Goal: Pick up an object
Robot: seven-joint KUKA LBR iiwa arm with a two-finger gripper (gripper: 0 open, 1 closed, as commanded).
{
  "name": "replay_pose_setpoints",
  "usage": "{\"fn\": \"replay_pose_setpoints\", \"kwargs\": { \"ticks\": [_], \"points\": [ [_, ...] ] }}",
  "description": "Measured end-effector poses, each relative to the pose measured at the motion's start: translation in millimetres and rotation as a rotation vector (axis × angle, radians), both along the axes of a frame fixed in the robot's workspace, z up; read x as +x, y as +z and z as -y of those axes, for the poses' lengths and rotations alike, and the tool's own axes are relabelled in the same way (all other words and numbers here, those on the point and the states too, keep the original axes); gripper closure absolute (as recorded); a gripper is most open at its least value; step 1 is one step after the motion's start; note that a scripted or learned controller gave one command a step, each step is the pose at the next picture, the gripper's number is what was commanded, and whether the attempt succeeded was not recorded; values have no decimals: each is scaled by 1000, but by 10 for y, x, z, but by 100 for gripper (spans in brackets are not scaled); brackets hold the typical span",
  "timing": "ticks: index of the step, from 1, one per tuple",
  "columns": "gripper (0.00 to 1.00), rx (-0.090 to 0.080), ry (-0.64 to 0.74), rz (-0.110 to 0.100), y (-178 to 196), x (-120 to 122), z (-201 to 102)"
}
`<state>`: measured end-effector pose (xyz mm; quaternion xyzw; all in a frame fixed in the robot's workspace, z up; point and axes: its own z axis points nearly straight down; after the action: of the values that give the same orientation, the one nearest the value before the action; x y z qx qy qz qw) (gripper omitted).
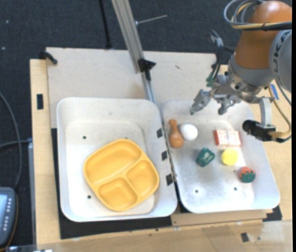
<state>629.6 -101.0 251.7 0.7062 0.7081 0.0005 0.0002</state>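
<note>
1. Arm (258,41): grey with an orange band, reaching in from the right, poised above the far edge of the right bin.
2. Gripper (212,107): two fingers spread wide apart with nothing between them, hanging over the far end of the right bin, apart from every item below.
3. Right bin (216,198): shallow, white, holding six small items.
4. Wooden peg (175,135): brown, lying near the bin's left wall, touching the white ball.
5. White ball (189,132): just right of the peg, the item nearest the gripper.
6. Red-and-white block (226,137): right of the ball, toward the bin's right side.
7. Green piece (205,157): dark green, near the middle of the bin.
8. Yellow piece (230,157): just beside the green piece, directly below the block.
9. Red-and-green piece (246,175): small, near the right wall, closest to the viewer.
10. Left bin (79,119): shallow, white, side by side with the right bin.
11. Yellow tray (120,174): three compartments, lying tilted at an angle in the near half of the left bin.
12. Bench (84,72): pale board carrying both bins.
</note>
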Motion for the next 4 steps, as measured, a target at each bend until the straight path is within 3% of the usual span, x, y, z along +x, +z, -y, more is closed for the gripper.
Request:
{"fn": "replay_pose_setpoints", "kwargs": {
  "ticks": [1,4],
  "points": [
    [0,0,0,0,0,0,0],
    [0,-3,-9,-5,-1399,41,13]
  ]
}}
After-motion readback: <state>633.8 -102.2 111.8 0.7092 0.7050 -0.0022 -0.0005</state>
